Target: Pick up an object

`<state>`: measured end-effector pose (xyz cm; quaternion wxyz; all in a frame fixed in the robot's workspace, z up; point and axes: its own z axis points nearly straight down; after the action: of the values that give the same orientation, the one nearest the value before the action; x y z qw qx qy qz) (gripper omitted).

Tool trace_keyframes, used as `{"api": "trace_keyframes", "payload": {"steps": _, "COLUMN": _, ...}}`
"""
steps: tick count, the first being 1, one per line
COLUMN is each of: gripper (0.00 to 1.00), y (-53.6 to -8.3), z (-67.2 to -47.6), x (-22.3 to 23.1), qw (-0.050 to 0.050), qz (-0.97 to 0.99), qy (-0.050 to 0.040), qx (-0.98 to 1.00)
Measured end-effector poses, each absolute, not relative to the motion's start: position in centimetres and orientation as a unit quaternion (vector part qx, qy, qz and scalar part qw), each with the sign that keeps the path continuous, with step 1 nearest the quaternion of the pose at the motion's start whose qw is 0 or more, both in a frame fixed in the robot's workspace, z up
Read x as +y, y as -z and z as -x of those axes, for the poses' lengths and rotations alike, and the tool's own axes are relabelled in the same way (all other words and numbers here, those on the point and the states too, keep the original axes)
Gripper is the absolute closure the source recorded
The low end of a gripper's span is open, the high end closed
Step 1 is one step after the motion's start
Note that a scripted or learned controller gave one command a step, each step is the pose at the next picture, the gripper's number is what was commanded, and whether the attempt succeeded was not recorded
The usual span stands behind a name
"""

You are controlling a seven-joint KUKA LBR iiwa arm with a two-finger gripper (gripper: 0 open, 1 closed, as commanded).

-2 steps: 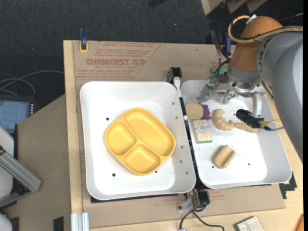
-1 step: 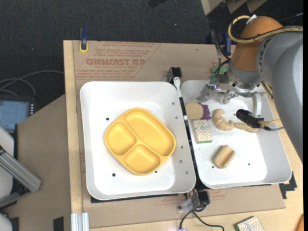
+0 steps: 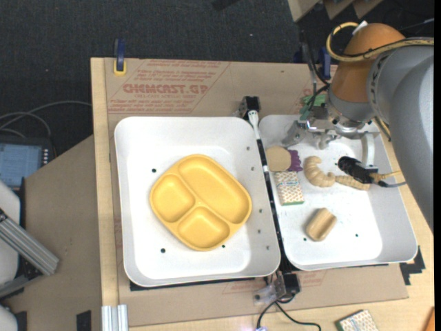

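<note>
Camera view, table: a brown board with red print [image 3: 172,81] carries two shallow white bins side by side, their inner rims touching.
Left bin [image 3: 134,205]: it holds one yellow plastic plate with three compartments [image 3: 200,202], lying flat near the middle, well apart from the pincer.
Right bin [image 3: 386,243]: it holds several small things, most of them in its left half.
By the dividing rim: a flat round tan disc [image 3: 277,158] lies against the inner wall, with a small purple piece [image 3: 295,161] touching its right side.
Just below the disc: a small speckled rectangular pad with a green edge [image 3: 288,187] lies flat.
Middle of the right bin: a pale beige lumpy curved piece [image 3: 319,172] lies just right of the pad.
Nearer the front: a short tan cylinder [image 3: 320,224] lies alone and tilted, with bare bin floor around it.
Arm: the grey arm with the orange band reaches in from the right over the far end of the right bin.
Pincer [image 3: 329,131]: it hangs over the far part of the right bin, above and just behind the disc and the curved piece.
Pincer opening: I cannot tell from this angle.
Pincer hold: nothing is seen in its grasp.
</note>
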<state>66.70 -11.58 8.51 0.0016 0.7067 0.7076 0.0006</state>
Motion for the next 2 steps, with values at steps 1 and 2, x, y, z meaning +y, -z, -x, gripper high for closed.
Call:
{"api": "trace_keyframes", "payload": {"steps": 1, "gripper": 0.00, "y": -8.5, "z": -63.9, "x": -15.2, "qw": -0.001, "qz": -0.708, "qy": 0.0005, "qx": 0.706}}
{"api": "trace_keyframes", "payload": {"steps": 2, "gripper": 0.00, "y": -9.2, "z": -60.3, "x": -22.2, "qw": -0.004, "qz": -0.708, "qy": -0.0045, "qx": 0.706}}
